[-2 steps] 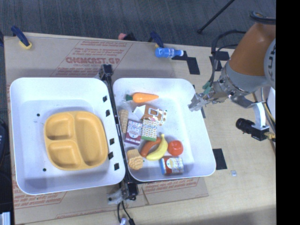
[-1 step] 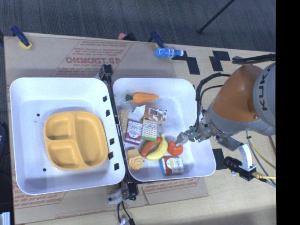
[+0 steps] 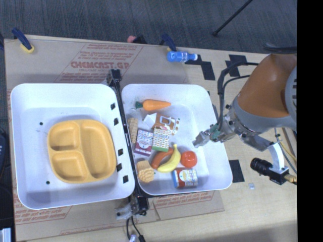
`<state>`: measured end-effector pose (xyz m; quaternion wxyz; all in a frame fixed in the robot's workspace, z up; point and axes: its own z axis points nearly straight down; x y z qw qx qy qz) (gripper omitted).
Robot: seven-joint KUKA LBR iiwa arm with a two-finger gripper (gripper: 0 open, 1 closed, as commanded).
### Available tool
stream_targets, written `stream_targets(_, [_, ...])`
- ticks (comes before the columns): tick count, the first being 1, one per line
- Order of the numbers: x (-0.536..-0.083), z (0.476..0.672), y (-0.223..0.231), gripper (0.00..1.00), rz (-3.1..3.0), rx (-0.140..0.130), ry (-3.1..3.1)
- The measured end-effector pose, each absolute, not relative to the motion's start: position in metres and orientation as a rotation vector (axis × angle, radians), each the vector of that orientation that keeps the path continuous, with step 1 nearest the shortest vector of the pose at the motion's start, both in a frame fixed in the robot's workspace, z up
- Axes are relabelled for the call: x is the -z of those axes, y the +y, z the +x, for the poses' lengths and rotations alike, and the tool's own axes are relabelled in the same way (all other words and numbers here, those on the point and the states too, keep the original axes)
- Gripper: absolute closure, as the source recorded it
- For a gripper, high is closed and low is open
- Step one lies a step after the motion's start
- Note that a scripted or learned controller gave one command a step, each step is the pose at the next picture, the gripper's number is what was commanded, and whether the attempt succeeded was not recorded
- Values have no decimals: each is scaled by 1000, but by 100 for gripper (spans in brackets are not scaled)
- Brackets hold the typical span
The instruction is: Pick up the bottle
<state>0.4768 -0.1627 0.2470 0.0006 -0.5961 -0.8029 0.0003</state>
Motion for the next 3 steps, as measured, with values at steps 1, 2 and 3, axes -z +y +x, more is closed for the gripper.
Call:
stream_targets(1, [-184, 476, -119, 100, -1831, -3, -2548])
stream_targets(2, [-200, 477, -73, 100, -1761, -1, -2600])
stream_targets(3, [-206, 477, -28, 100, -1686, -1, -2650])
